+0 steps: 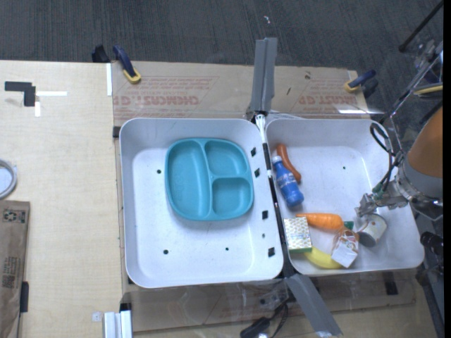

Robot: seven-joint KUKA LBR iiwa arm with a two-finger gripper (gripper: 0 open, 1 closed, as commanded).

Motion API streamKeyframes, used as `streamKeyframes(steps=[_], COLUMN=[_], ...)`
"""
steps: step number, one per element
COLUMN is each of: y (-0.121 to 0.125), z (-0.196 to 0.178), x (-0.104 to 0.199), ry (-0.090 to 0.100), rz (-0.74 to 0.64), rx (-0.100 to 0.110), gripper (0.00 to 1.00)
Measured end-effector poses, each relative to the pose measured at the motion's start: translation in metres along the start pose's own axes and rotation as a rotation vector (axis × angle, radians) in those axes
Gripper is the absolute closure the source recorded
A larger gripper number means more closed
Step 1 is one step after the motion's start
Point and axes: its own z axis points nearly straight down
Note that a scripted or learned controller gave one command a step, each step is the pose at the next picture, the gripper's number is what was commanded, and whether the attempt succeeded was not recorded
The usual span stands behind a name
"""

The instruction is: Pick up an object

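Since the gripper point(371, 206) hangs low at the right bin's point(320, 138) near-right side, the carrot point(325, 222) lies just left, long axis left-right; jaw state cannot be told.

Smooth white plastic with a soft sheen for both bins: left bin point(134, 210), right bin point(352, 153). Glossy turquoise plastic for the divided plate point(209, 179). Shiny blue plastic on the bottle point(287, 186); matt orange on the toy carrot point(325, 222); glossy yellow on the banana point(320, 259). Pale, matt wood-grain for the bench point(56, 153), printed brown cardboard point(190, 97) laid over it behind the bins.
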Motion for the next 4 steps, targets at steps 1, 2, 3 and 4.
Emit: streamKeyframes(steps=[1, 2, 3, 4], y=[0.0, 0.012, 0.002, 0.005], z=[0.0, 0.007, 0.007, -0.003], x=[0.0, 0.041, 0.095, 0.095], ry=[0.0, -0.002, -0.006, -0.007], rz=[0.0, -0.146, -0.432, -0.427], rx=[0.0, -0.004, -0.005, -0.011], gripper=[0.0, 0.0, 0.0, 1.0])
